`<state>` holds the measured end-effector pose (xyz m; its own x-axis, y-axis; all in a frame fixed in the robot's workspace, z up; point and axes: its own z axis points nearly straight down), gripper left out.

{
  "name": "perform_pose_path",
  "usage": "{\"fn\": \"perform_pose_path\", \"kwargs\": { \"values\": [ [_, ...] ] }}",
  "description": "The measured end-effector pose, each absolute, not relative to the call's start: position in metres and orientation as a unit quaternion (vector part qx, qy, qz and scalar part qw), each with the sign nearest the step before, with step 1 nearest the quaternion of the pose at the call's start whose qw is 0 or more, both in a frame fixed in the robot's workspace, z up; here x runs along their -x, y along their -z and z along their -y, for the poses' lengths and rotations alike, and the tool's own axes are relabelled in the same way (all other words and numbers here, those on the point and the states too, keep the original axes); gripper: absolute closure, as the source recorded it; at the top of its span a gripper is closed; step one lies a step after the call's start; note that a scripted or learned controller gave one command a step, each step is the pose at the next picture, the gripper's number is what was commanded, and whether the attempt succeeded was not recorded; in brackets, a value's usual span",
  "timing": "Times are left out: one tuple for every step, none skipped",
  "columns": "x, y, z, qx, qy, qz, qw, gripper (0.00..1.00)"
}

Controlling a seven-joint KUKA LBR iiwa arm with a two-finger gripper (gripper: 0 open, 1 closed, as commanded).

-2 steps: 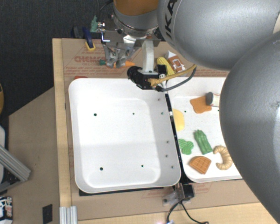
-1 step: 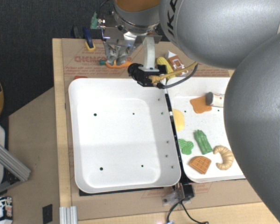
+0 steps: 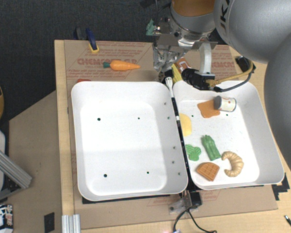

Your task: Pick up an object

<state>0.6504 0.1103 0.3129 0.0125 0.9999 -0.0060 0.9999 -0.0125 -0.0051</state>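
My gripper (image 3: 166, 66) hangs at the back of the bench, over the far rim where the two bins meet. A small yellow and black item (image 3: 176, 74) lies right beside it at the right bin's back left corner. In the right bin (image 3: 262, 130) lie a flat orange piece (image 3: 207, 109), a white cylinder (image 3: 225, 103), a pale yellow piece (image 3: 185, 124), a green leafy piece (image 3: 193, 152), a green stalk (image 3: 211, 147), a croissant (image 3: 234, 163) and a waffle (image 3: 207, 171). I see nothing held in the gripper.
The left bin (image 3: 82, 130) stands beside the right one. A toy carrot (image 3: 123, 65) lies on the brown board behind the left bin. A blue and yellow clamp (image 3: 92, 41) sits at the board's back edge. A yellow cable (image 3: 233, 84) loops over the right bin's back rim.
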Motion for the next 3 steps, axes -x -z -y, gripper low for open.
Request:
{"fn": "perform_pose_path", "kwargs": {
  "values": [
    [-0.631,-0.224,-0.168,-0.706,0.0042,-0.709,-0.004,1.0],
    [-0.64,-0.249,-0.229,-0.705,-0.0025,-0.709,0.0,1.0],
    [-0.64,-0.259,-0.226,-0.706,-0.0021,-0.708,0.001,1.0]
  ]
}}
